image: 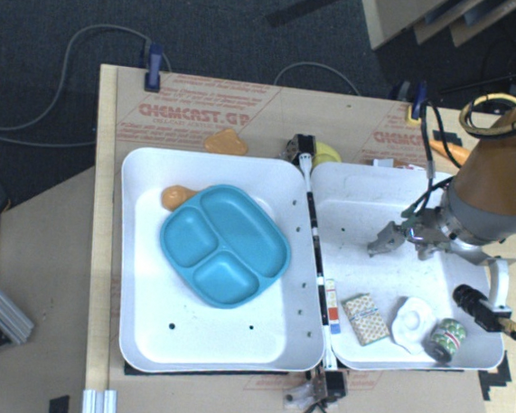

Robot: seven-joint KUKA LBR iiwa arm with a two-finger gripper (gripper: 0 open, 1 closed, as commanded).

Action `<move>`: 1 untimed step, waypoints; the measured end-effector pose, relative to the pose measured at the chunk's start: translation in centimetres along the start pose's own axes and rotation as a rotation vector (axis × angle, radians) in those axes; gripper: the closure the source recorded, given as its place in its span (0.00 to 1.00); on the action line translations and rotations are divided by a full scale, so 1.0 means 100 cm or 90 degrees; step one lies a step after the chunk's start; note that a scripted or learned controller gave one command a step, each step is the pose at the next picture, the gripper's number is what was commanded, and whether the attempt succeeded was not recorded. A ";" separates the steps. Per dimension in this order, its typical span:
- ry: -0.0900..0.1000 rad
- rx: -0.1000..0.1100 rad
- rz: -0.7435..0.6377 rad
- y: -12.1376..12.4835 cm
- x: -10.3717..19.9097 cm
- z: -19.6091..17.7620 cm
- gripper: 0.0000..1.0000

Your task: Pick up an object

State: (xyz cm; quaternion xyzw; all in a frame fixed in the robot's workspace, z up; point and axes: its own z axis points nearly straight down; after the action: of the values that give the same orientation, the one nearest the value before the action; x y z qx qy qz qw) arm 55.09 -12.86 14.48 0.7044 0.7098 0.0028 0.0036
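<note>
While the arm (497, 170) is reaching in from the right, the bench (101, 231) is carrying two white bins side by side. The left bin (137, 326) is holding a blue divided plate (224, 254), which is lying flat near its middle. The right bin (358, 202) is sitting under the gripper (397, 249), which is hanging over the bin's bare back half. The jaws are standing apart and gripping nothing.

Three small things are lying along the front of the right bin, all well apart from the gripper. A patterned square pad (366, 319) is lying flat. A white round piece (412, 321) is sitting just beside it on the right. A green-patterned roll (448, 339) is resting near the front right corner, touching or nearly touching the white piece.

In the left bin, a small orange-tan piece (176, 197) is sitting at the plate's back left edge, partly tucked behind it. Behind the bins, an orange lump (225, 142) is lying on the bench. A yellow thing (327, 153) is showing at the gap between the bins, partly hidden.
</note>
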 end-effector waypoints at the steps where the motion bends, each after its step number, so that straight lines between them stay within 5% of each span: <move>1: -0.002 0.001 0.005 0.038 -0.038 -0.036 0.00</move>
State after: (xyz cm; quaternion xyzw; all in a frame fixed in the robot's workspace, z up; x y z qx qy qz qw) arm 58.91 -16.63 18.14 0.7070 0.7072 0.0013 0.0041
